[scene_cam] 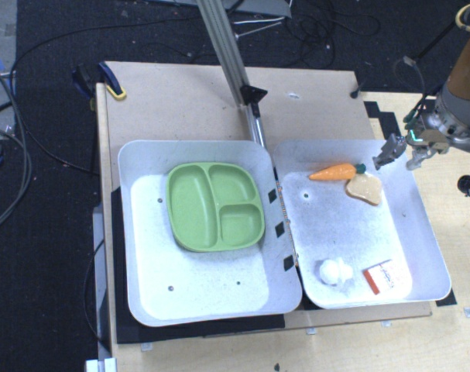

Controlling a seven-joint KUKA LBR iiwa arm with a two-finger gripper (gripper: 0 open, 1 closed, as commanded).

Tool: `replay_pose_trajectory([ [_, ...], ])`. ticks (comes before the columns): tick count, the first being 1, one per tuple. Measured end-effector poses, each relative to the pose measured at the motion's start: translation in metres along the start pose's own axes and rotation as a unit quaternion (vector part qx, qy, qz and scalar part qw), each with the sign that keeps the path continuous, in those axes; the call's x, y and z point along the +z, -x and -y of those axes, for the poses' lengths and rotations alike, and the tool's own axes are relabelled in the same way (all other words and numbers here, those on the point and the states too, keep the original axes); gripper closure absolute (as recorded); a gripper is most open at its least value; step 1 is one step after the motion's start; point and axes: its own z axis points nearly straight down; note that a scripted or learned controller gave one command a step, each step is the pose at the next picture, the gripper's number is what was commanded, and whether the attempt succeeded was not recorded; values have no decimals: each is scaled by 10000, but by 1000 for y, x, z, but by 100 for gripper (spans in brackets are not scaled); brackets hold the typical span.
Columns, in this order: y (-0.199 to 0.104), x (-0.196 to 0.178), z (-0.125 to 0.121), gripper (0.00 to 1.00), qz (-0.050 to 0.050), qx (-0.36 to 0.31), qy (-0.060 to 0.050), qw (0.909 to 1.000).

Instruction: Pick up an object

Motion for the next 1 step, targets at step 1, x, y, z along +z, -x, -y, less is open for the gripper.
replay_pose_trajectory([
  [1, 0, -2, -1, 0, 6, -4, 23, 10000],
])
